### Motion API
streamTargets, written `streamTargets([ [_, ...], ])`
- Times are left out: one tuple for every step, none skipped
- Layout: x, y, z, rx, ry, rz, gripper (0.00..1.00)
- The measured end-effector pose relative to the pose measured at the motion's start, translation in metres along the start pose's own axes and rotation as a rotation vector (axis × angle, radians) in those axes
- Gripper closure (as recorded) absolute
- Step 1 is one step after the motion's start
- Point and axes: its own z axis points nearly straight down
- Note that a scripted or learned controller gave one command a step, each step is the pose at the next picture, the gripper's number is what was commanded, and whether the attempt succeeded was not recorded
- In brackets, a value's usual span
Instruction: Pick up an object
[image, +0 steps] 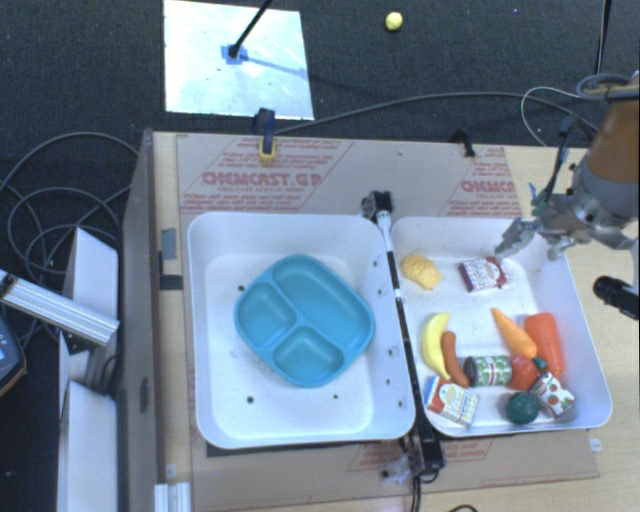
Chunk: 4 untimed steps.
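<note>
From above, the table (330, 165) carries two shallow white bins side by side. The left bin (225, 400) holds a blue divided plate (303, 318). The right bin (580, 330) holds the small things: a yellow lump (421, 271) near the divider, a red-and-white packet (482, 274) just beside it, and further down a banana (434, 343), a sausage (455, 359), a carrot (513, 333), an orange piece (546, 342), a little can (489, 370), a small carton (452, 401) and a dark green ball (520, 407), all crowded together and several touching.

The arm comes in from the right, and its pincer (535, 240) hangs over the upper right part of the right bin, with nothing between its fingers. I cannot tell from here how wide they stand.

The red-and-white packet is nearest the pincer and lies apart from the pile, so I would guess it is the likely target. It looks light and flat, probably a stiff little toy box with a slick printed face; taking it across its narrow sides seems best, since a flat thing lying low could slip from a shallow hold. The yellow lump looks rounder and easier to close around.
</note>
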Motion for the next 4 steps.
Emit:
streamTargets([
  [-0.026,-0.036,0.131,0.0,-0.001,0.002,0.0],
  [-0.039,0.044,0.136,0.078,0.015,-0.008,0.0],
  [-0.015,-0.031,0.131,0.002,0.0,0.002,0.0],
  [-0.025,-0.074,0.131,0.001,0.0,0.002,0.0],
])
